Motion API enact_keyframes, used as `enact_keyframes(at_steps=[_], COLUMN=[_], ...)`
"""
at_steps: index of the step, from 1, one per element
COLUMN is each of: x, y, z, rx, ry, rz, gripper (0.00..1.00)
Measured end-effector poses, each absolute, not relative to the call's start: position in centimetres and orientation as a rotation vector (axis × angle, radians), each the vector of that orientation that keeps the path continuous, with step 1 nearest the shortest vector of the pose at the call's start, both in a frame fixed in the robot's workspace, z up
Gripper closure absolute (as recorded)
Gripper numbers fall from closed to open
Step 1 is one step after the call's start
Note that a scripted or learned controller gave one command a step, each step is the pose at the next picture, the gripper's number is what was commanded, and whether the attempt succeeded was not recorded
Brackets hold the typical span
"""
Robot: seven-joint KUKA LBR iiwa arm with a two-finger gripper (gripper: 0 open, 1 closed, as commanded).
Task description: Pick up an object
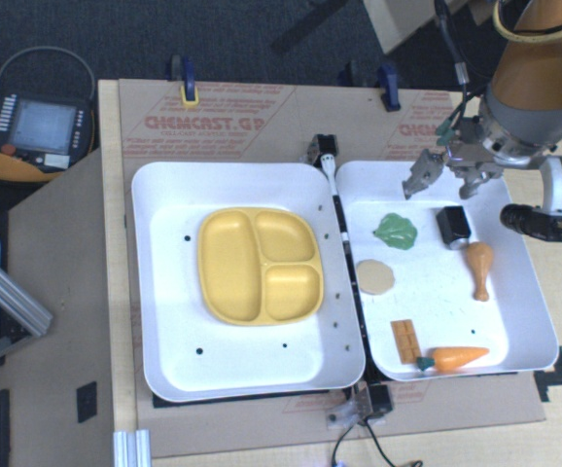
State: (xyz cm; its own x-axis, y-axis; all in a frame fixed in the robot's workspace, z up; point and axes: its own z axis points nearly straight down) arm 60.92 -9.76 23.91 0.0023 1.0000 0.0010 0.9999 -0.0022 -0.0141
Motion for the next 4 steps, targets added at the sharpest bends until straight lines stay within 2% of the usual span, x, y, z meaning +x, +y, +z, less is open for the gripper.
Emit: enact_keyframes(at_steps=[1,4], x=[61.2,61.3], y=[-9.8,-10.7], z=[24.7,11.4], rx=[-2.221,-2.219], ry=[-2.221,-2.217], rz=[0.001,0.006], gripper=[0.00,0.00])
